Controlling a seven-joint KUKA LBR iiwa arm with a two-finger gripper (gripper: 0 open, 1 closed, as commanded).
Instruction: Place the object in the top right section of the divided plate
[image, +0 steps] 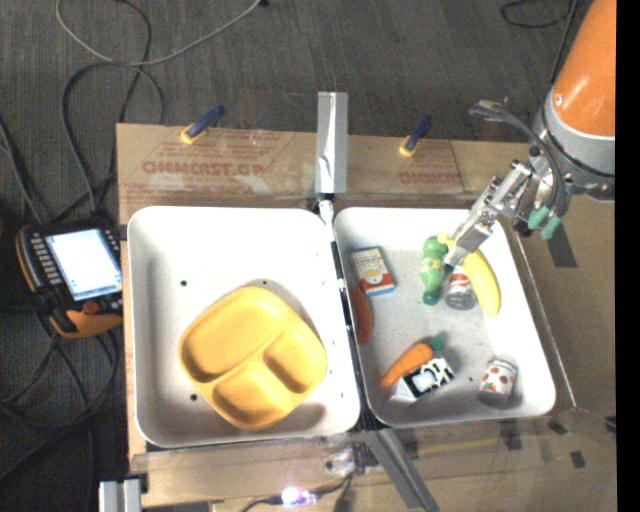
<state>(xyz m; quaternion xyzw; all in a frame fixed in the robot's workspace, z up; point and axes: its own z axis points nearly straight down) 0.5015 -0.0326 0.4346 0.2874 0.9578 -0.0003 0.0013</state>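
Yellow divided plastic plate (254, 357) lies in the left white bin (160, 240), well apart from the gripper (458, 250) above the right bin's (535, 330) green toy bottle (433, 268).

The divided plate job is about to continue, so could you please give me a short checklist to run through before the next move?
1. Yellow divided plate lies in the left bin, nothing in its sections: ok.
2. Top right section free to receive the object: ok.
3. End effector is over the right bin, low among the green bottle, small can and banana: ok.
4. An object held between the fingers: cannot tell.
5. Which object is targeted: cannot tell, as three lie close together at the tip.
6. Carrot, milk carton, card box and cup lie apart from the tip: ok.
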